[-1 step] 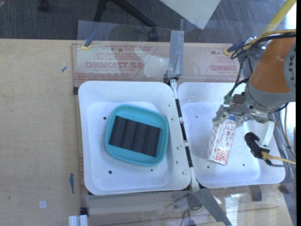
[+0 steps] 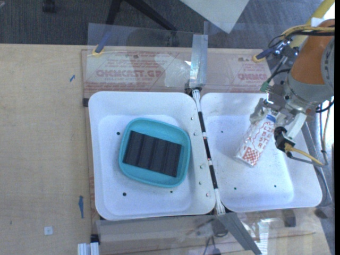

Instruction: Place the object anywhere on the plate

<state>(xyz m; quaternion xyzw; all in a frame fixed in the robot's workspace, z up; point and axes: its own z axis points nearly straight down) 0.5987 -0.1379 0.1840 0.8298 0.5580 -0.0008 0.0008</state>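
- Worktop (image 2: 42,142): light wood, carrying two shallow white bins side by side.
- Left bin (image 2: 101,110): holds a teal plate (image 2: 127,163) with a dark ribbed insert (image 2: 154,153) in its middle.
- Right bin (image 2: 265,195): holds the object, a white packet with red print (image 2: 255,142), tilted, its lower end near the bin floor and its upper end at the hand.
- Hand (image 2: 271,118): positioned over the right bin's far right part, fingers pinching the packet's upper end.
- Arm (image 2: 313,62): grey with an orange band, entering from the right, with cables looped around the wrist.
- Packet and plate: well apart, in separate bins.
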